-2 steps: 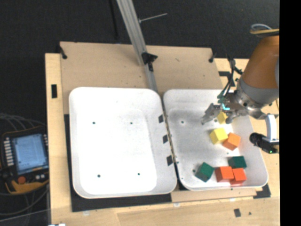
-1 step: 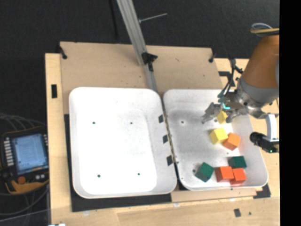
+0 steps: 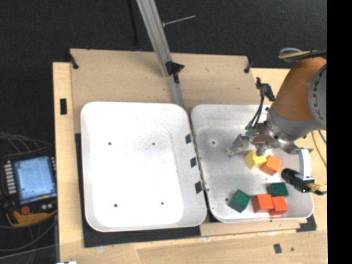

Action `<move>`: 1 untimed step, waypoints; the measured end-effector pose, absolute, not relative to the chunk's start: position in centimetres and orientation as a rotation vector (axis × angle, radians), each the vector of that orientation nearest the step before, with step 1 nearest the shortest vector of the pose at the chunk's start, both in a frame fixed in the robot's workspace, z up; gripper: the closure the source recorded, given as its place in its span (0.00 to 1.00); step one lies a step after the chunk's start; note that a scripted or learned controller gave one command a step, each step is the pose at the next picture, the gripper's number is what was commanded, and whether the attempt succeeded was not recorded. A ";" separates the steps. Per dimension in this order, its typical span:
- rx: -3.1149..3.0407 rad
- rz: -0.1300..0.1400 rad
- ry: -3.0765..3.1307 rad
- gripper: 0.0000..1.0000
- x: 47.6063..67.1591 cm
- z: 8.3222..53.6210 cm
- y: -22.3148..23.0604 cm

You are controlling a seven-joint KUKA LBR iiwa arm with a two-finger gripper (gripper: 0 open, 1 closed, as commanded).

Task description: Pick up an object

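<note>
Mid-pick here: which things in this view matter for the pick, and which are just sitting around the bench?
Job:
hand
yellow block
orange block
green blocks
orange-red blocks
right bin

Lying about:
left bin
handheld screen unit off the bench's left edge
metal rail behind the bins

Arm (image 3: 300, 100) cut off right; pincer (image 3: 248, 146) blurred

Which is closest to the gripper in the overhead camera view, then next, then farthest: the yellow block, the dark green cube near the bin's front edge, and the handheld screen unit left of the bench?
1. Yellow block, just below the gripper in the right bin.
2. Dark green cube, toward that bin's front edge.
3. Handheld screen unit, far left, past the left bin.
</note>
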State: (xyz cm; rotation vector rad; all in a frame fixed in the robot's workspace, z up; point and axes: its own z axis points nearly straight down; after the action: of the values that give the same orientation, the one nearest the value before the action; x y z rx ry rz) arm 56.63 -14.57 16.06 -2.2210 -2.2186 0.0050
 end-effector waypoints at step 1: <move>-2.231 -0.007 -2.225 0.00 56.9 12.4 -14.2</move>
State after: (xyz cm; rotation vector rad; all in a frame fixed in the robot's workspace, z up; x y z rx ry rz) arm 56.92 -14.25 12.38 -2.2310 -2.2251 -0.0073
